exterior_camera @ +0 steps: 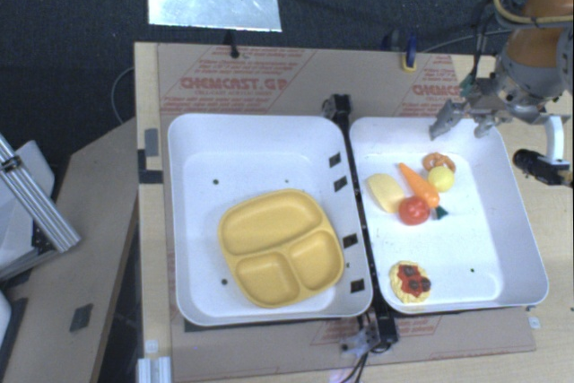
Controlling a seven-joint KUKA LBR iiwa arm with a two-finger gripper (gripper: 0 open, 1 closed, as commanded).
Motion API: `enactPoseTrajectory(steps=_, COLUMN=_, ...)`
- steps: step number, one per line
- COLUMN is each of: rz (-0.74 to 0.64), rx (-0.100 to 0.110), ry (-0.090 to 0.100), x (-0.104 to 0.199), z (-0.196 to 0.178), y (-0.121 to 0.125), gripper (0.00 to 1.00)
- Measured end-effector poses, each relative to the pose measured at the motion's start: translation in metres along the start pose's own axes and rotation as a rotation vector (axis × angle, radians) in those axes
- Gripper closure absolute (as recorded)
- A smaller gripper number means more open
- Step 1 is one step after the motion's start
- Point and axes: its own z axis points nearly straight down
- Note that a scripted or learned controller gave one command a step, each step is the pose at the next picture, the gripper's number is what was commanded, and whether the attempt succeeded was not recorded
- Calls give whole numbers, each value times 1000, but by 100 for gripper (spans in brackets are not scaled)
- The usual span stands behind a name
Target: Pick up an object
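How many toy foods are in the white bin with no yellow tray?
6 in the right bin: carrot, tomato, lemon, pretzel, pale yellow piece, small pizza. More may hide underneath.

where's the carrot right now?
The carrot lies in the right bin, slanting between the pale yellow piece and the lemon, its lower end by the tomato.

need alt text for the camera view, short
The gripper, fingers open and holding nothing, hovers over the right bin's far edge, above a cluster of toy food: carrot, tomato, small pizza. The left bin holds a yellow divided tray.
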Motion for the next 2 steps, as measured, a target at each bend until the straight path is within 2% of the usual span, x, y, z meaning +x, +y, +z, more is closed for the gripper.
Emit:
enactPoseTrajectory(steps=1, rz=-3, rx=2, ry=0, x=1, z=60, y=6, gripper=0)
enactPoseTrajectory(steps=2, rz=-4, rx=-5, ry=-3, x=1, z=109, y=8, gripper=0)
